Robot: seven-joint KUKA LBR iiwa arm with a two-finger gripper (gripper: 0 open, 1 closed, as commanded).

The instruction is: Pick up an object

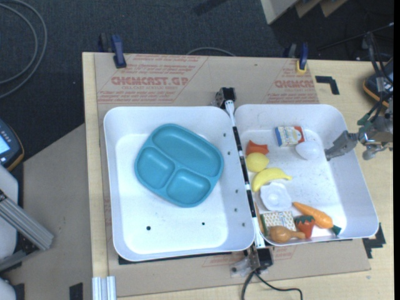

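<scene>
- gripper (337, 146) at right bin's (356, 186) right rim, fingers' state cannot tell.
- blue sectioned plate (179, 164) in left bin (125, 230).
- right bin: banana (270, 178), lemon (257, 162), carrot (314, 215), small carton (288, 135), along its left side.

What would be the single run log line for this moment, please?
gripper: over right bin right edge, holding nothing | banana, carrot: lying in right bin | blue plate: in left bin
</scene>
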